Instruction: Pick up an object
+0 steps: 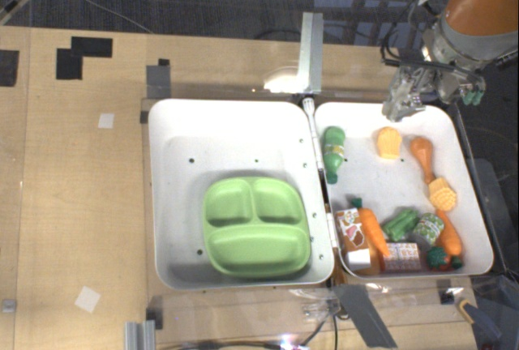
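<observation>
My gripper [403, 102] hangs above the far edge of the right bin [357, 166], just beyond a small yellow toy [389, 142]. Nothing shows between its fingers. In that bin lie a green bottle [332, 151] at the left wall, an orange drumstick [422, 156], a yellow waffle-like piece [442, 194], two carrots [373, 231] [448, 235], a green pepper [400, 224], a small carton [349, 229] and a pink packet [401, 256].
The left bin [182, 146] holds a green divided plate [256, 224] in its near half. A metal post [310, 57] stands at the far end of the divider between the bins. Cables hang around the arm at the upper right.
</observation>
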You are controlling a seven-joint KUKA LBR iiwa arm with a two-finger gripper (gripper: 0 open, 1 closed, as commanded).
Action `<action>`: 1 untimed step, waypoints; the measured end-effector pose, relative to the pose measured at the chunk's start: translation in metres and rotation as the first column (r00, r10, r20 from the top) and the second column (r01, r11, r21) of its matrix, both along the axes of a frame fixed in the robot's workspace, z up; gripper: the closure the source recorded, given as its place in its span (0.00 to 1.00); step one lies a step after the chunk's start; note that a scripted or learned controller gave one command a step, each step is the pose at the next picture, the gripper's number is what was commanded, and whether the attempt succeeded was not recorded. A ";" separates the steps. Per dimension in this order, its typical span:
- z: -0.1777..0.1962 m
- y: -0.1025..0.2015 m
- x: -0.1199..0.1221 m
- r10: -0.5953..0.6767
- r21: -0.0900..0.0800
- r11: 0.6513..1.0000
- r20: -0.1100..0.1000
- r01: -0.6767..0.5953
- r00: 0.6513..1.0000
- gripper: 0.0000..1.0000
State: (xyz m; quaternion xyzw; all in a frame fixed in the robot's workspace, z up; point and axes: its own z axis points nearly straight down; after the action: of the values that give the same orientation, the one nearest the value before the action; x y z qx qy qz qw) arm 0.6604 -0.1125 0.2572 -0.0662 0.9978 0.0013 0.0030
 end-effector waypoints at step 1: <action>0.017 -0.001 0.003 0.000 -0.003 1.000 0.017 0.000 1.000 1.00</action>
State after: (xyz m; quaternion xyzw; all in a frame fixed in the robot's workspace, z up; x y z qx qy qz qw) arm 0.6634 -0.1137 0.2739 -0.0661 0.9978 -0.0005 0.0112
